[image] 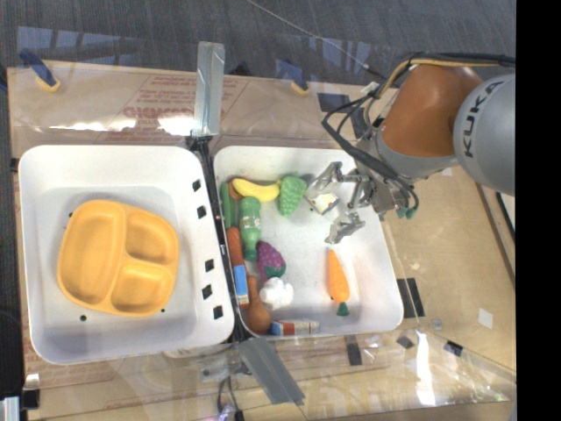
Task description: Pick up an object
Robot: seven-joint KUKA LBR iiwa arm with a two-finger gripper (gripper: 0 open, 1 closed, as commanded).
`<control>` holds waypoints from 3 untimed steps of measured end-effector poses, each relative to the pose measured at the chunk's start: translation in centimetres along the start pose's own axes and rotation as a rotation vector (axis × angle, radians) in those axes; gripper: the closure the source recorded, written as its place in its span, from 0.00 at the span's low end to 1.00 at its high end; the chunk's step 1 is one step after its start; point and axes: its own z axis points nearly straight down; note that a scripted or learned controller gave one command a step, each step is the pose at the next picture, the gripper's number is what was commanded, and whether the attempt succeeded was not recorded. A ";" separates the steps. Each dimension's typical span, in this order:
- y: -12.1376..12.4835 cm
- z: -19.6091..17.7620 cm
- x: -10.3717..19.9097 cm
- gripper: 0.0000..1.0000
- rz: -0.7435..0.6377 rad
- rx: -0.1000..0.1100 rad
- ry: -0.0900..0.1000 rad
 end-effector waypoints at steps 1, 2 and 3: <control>0.8 5.8 4.2 0.00 0.091 -0.002 0.004; 1.4 6.1 9.4 0.00 0.231 -0.001 0.002; 1.8 6.2 12.0 0.00 0.316 -0.002 0.002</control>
